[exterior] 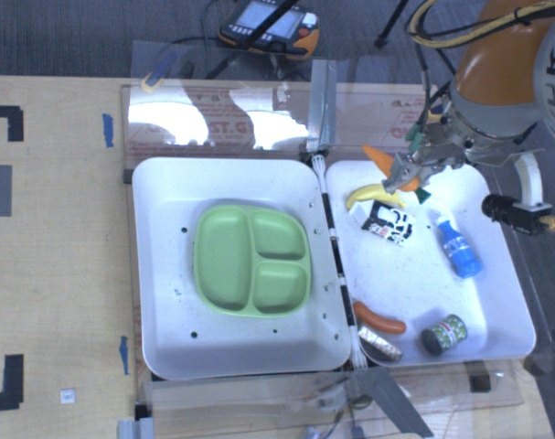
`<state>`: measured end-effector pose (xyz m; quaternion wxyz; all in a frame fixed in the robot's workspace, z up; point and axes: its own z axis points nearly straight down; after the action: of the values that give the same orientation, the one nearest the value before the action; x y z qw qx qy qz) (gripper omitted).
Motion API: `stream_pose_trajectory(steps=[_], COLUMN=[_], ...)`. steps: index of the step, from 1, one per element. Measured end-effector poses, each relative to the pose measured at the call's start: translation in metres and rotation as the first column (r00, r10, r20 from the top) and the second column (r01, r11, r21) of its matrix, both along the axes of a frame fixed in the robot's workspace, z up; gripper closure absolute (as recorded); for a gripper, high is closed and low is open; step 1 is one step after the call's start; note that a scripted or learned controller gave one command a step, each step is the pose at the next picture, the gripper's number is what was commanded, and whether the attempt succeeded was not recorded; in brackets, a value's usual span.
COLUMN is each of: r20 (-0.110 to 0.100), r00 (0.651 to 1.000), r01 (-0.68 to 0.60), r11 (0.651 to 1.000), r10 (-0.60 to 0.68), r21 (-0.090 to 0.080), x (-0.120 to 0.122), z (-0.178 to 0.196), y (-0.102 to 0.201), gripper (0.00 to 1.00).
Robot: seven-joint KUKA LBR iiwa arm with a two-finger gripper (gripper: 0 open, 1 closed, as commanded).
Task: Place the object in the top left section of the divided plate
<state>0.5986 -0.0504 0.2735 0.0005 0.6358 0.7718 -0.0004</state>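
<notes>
Wooden bench [58,273] carries two shallow white bins side by side; the left bin [158,199] holds a green divided plate [252,261], its sections bare; the right bin [496,309] holds a yellow banana [367,195], an orange carrot [379,160], a black-and-white packet [389,222], a blue bottle [458,248], a sausage [379,319], a silvery wrapper [379,343] and a green can [443,334]; the arm's hand [407,174] hangs at the right bin's upper part, just above banana and carrot; whether it is apart or together I cannot tell.
</notes>
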Motion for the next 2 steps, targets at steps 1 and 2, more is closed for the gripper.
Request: stream_pose_trajectory(steps=[1,2], r20=[0.003,0.004], r00=[1.000,1.000], r01=[-0.002,0.030], r11=[1.000,1.000], r10=[0.002,-0.030], r21=[-0.002,-0.001], x=[0.001,-0.032], z=[0.010,0.035], y=[0.001,-0.070], gripper=[1.00,1.00])
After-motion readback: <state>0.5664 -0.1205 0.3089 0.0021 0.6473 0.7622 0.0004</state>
